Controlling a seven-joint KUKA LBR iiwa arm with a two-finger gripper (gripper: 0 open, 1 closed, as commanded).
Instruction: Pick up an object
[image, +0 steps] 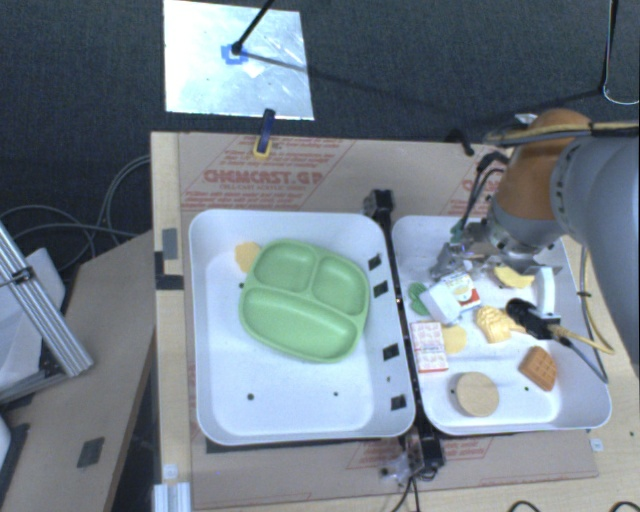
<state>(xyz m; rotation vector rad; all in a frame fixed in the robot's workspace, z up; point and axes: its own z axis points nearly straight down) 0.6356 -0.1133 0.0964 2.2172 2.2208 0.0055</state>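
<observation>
The left bin holds a green divided plate. In the right bin, a small white carton lies near the left wall, the gripper just beyond it; whether it grips anything, I cannot tell. A waffle sits at the near right.

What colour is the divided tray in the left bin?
Light green, seen clearly in the camera view: tray.
</observation>
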